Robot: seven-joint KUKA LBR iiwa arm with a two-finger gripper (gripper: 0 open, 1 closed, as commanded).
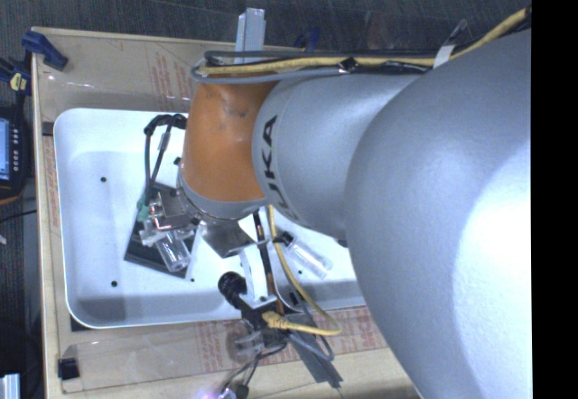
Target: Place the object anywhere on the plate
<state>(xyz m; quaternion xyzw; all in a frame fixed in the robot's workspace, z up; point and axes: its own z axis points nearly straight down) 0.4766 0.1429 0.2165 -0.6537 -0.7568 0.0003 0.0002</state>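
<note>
My gripper (170, 245) hangs low inside the left white bin (90, 149), near that bin's middle, at the end of the wrist under the orange band (224, 143). Its dark body and metal parts point down and to the left toward the bin floor. I cannot make out anything held in it. The grey arm (388, 171) covers the right half of the view and whatever lies under it.
Bare white floor of the left bin lies to the left of and above the gripper. Yellow and black cables (293, 320) dangle from the wrist over the bin's near rim. A blue clamp (43, 47) sits at the bench's far left corner.
</note>
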